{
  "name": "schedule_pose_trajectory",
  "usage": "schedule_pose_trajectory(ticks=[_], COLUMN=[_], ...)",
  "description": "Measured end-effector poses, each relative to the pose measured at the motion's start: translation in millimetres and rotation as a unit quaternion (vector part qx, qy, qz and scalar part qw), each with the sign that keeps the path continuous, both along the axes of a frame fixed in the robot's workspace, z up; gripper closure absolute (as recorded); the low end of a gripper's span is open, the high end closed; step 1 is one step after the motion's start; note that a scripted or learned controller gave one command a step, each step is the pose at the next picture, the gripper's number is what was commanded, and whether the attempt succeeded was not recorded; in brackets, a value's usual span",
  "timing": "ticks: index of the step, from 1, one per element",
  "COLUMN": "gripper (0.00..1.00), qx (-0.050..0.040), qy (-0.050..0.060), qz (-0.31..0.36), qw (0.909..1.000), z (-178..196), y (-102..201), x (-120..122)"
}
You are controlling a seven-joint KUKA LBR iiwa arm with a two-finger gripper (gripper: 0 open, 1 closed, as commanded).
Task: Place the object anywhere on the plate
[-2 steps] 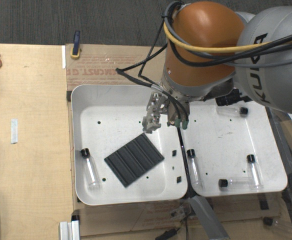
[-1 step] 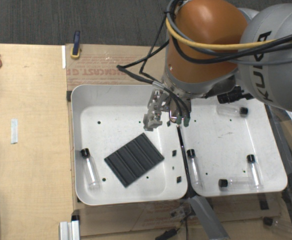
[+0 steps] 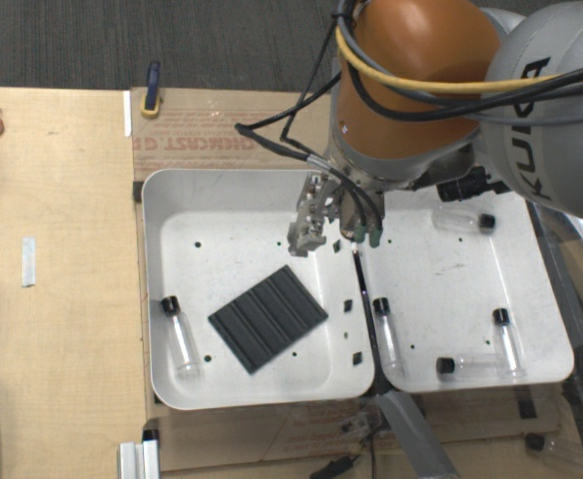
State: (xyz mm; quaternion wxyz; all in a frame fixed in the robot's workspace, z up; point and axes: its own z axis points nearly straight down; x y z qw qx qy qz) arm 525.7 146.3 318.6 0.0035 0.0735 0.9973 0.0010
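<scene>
Dark grey ribbed rectangular plate (image 3: 269, 318) lies flat and skewed on the floor of the left shallow white plastic bin (image 3: 162, 267), toward its near side, and I read it as the target I have to land on. Nearest me along the bins' front edges lie clear plastic tubes with black caps, one (image 3: 179, 334) in the left bin's near-left corner and another (image 3: 476, 368) along the front of the right white bin (image 3: 551, 357); two more (image 3: 383, 329) (image 3: 506, 339) point toward me on either side of that one. I judge these tubes to be the loose stock of objects, and none rests on the plate. Farther back, my hand (image 3: 309, 230) hangs over the rear right part of the left bin, just beyond the plate's far corner and apart from it, hung from the grey arm with its orange dome (image 3: 426, 63). I cannot tell whether its fingers are apart or together, nor whether anything sits between them; the metal parts there blur together. Beyond lies the tan wooden surface (image 3: 62, 218).
</scene>
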Motion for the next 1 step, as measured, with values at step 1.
schedule_pose_trajectory(ticks=[1], gripper=[1.0], qx=[-0.001], qy=[0.002], qz=[0.137], qw=[0.9905], z=[22.6], y=[-12.6], x=[-18.9])
